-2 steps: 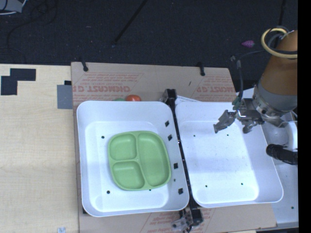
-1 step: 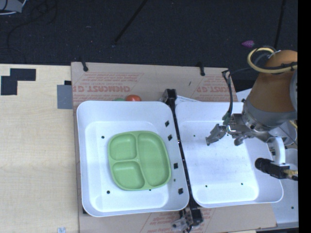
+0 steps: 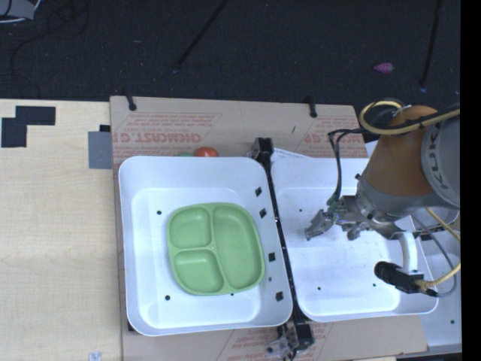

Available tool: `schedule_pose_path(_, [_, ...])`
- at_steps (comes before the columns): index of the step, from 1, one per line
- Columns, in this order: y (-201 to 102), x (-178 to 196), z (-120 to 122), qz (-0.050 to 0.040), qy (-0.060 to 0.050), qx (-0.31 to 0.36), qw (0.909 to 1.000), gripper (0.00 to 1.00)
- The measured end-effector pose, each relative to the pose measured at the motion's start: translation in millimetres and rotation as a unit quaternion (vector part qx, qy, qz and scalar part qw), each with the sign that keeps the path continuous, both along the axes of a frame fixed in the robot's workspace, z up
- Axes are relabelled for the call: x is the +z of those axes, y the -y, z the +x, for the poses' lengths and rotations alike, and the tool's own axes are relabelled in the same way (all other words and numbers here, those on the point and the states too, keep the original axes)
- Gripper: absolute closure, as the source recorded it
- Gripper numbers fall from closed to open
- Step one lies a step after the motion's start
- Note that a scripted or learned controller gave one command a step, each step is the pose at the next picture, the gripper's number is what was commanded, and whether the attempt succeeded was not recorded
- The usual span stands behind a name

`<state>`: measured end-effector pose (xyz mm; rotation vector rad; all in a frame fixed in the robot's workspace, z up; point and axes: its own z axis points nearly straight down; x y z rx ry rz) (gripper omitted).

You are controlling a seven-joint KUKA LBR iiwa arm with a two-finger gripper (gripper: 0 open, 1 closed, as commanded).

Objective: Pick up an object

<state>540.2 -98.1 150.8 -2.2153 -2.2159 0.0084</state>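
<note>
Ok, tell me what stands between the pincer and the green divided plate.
The pincer hangs over the right white bin; the green three-compartment plastic plate lies in the left white bin. Between them run the two bins' adjoining rims and the black clips along that seam. Nothing else visible blocks the way.

We see even overhead light on the two white bins (image 3: 143, 194), bright but short of glare, with soft shadows inside their walls; the far floor is dim, and fine detail is slightly blurred
</note>
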Motion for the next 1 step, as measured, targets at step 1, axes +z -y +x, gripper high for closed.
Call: schedule_pose_path(1, [-8.8,-61.5,-1.9,0.0002,0.000,0.000,1.0000,0.00])
